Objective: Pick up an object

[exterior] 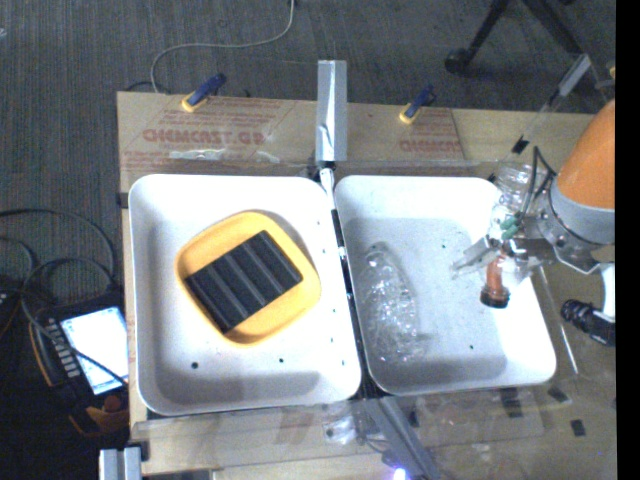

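One gripper (495, 268): low over the right bin's (450, 368) far-right side, jaw state unclear, can't tell.
Nearest object: clear plastic bottle (390, 303), lying to its left, apart.
Further left: yellow-black tray (248, 276) in left bin (160, 368).
Risk: bottle is see-through, round; fingers likely slip or close on air.

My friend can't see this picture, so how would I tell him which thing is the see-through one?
Find the two white bins side by side and choose the right bin, where the arm comes in. The clear plastic bottle lies along its left side, near the wall between the bins. It looks crinkly and glassy, unlike the solid yellow and black block in the other bin.
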